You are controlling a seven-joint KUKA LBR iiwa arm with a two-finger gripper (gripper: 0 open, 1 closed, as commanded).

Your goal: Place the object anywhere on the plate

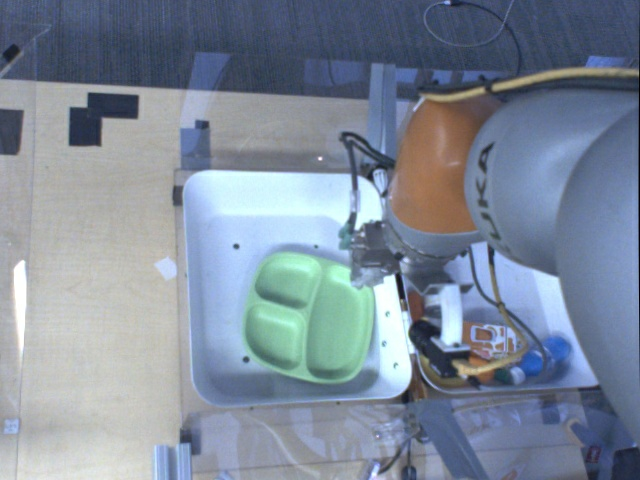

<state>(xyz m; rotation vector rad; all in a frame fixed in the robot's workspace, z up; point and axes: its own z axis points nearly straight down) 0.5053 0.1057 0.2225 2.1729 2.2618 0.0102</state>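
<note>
Green three-compartment plate just left of and below pincer, in left bin | cannot tell pincer state or object | advised: centre over a compartment, lower, then release.

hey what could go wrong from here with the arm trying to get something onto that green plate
1. The gripper sits at the green plate's right edge, over the divide between the bins; a release here may miss the plate.
2. The arm's bulk hides much of the right bin, where small objects lie crowded, so a pick there could snag a neighbour.
3. I cannot see anything between the fingers; the try may come up with nothing.
</note>
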